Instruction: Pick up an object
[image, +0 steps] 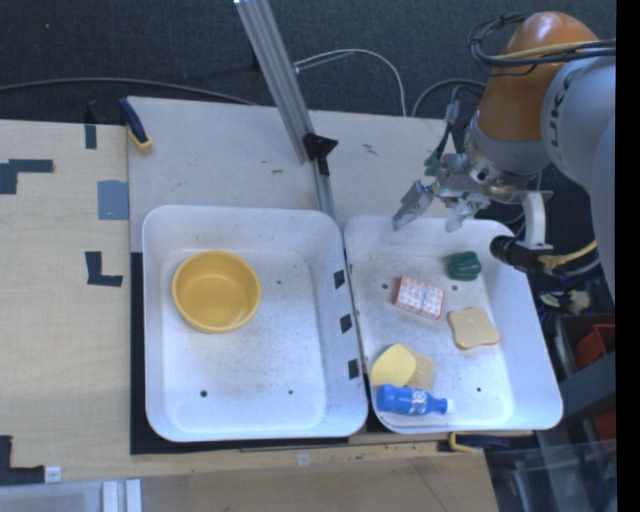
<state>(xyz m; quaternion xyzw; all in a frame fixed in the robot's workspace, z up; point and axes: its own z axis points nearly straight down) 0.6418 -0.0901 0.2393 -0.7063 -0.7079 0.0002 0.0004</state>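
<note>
My gripper (432, 212) hangs over the far edge of the right bin (520, 400), its two fingers spread open with nothing between them. Below it in that bin lie a dark green lump (463, 265), a red and white patterned block (418, 297), a tan toast-like slab (473, 327), a yellow rounded piece (394, 365) on a beige square, and a blue bottle (410, 402) lying on its side at the near edge. A yellow bowl (216, 290) stands upright in the left bin (250, 410).
A slanted metal pole (285, 90) rises from a black bracket behind the seam between the bins. Cables run along the back of the bench. A blue and yellow clamp (135, 124) sits at the far left corner of the board.
</note>
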